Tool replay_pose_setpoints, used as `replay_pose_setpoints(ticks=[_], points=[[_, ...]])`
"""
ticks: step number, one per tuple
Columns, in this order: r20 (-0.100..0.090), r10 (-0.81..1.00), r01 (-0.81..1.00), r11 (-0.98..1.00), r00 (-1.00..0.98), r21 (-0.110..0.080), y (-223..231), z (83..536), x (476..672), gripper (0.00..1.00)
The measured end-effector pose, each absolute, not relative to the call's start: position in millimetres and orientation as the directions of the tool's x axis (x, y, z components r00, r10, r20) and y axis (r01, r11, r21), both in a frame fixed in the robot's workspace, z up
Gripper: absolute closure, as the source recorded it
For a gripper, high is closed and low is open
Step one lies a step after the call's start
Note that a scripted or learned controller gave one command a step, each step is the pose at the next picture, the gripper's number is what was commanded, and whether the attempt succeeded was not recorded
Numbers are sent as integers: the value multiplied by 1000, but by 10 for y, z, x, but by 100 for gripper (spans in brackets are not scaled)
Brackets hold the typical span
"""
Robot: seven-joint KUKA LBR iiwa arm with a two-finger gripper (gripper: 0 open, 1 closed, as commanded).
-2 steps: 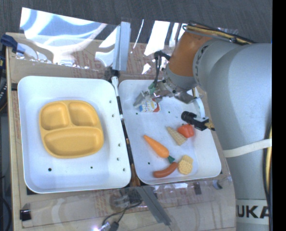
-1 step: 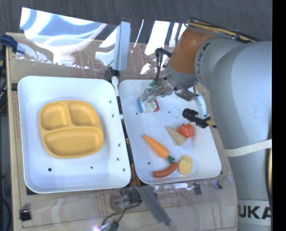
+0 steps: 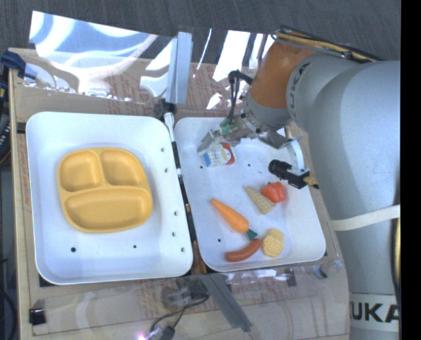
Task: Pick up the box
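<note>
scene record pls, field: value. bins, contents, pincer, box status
left bin: holds a yellow divided plate
right bin: box, carrot, sausage, corn piece, cone, red piece
box: small, white with blue and red, lying at the bin's far-left part
carrot: mid bin
sausage: near edge, beside corn piece
cone: touching red piece
pincer: down at the box, finger state unclear
box status: resting in the bin, grasp not confirmed
</note>
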State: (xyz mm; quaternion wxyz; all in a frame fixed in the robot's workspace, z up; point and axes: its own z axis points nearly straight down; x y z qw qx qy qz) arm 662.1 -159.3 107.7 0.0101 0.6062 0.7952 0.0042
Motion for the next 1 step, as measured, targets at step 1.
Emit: replay_pose_setpoints(ticks=[1], points=[[-16,963,963,268,-267,27,-1586,1185,6636,100]])
